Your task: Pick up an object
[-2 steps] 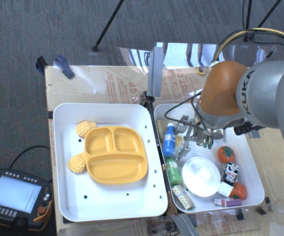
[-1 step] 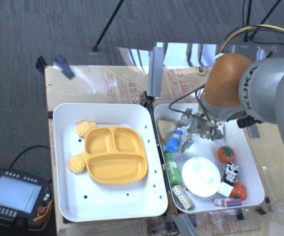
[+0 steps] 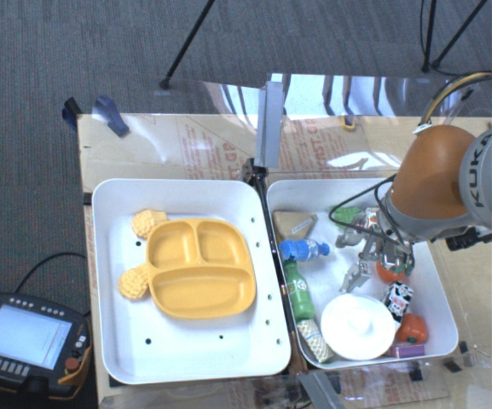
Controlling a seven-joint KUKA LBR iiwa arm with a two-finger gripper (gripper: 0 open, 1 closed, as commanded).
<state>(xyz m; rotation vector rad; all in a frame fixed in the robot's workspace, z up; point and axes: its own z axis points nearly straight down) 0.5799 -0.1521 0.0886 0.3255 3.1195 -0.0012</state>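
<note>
Camera view: fixed overhead, slanted, both bins on the worktop, a pale board with red print.
Arm: grey KUKA arm with a glossy orange band, reaching in from the right over the right bin.
Claw: the claw is metallic, fingers spread apart and released, nothing between them; it hangs low over the right bin, just above the white bowl.
Right bin: right bin, shallow white plastic with rounded corners, crowded.
White bowl: white bowl, round, smooth, matte, at the near middle of the right bin.
Blue bottle: blue bottle, small and clear-bodied, lying on its side, long axis left-right, cap end to the right toward the claw.
Green bottle: green bottle, slim, lying with its long axis running near to far, against the bin's left wall.
Patterned tube: patterned tube, lying diagonal at the near left corner.
Cow figure: cow figure, black-and-white patches, just right of the bowl.
Orange toy: orange toy, rounded, near right corner.
Left bin: left bin, same white plastic.
Yellow tray: yellow tray, three compartments, smooth plastic, two textured ear-like knobs on its left.
</note>
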